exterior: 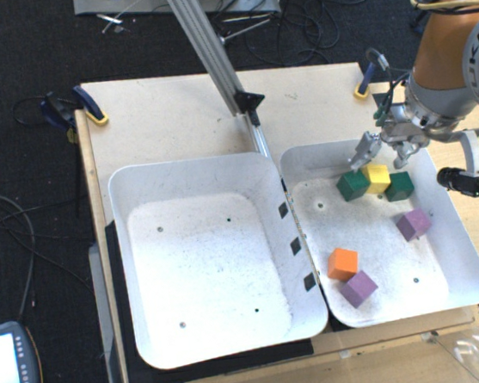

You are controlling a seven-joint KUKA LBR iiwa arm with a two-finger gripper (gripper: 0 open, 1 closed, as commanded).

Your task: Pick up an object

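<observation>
the open gripper [383,149] hangs just above the yellow cube [378,178], flanked by two matte green cubes [353,185].

Both bins are white: the left bin [200,260] is flecked with dark specks, as is the right bin [390,285]. Blocks: two green [353,185] [399,186], one yellow [378,178], one orange [343,262], two purple [413,224] [359,288]. The bench [170,121] is pale tan.
</observation>
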